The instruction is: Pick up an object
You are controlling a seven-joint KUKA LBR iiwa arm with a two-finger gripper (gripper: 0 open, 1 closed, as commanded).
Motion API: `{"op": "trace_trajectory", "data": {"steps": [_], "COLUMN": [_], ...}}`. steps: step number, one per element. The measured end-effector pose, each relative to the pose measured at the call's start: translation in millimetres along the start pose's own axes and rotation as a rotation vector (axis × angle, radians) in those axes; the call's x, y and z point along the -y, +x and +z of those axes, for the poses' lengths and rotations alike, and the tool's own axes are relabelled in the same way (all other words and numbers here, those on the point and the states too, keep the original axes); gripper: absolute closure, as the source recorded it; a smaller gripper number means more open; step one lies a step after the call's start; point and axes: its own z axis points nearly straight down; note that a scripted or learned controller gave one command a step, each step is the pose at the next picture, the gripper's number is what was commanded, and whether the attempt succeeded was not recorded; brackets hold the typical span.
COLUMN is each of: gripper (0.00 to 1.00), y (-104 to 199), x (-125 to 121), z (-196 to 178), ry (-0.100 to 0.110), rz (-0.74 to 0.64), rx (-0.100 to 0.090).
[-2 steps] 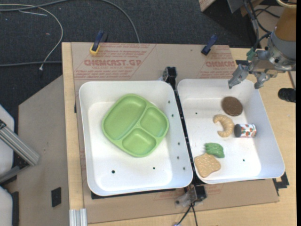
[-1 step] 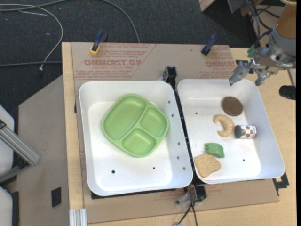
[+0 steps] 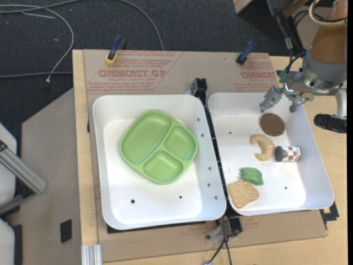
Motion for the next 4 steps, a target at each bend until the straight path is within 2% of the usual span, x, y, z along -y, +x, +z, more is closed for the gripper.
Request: {"op": "trace_trajectory", "data": {"steps": [2, 3, 4], "gripper": [0.0, 1.0, 1.0], "y": [-5, -6, 2], "x": [0, -3, 3], "z": [114, 98, 44], "ry": [-0.005, -0.013, -0.013], "rz": [-0.001, -0.001, -0.001], "rx": [0.001, 0.004, 0.003]}}
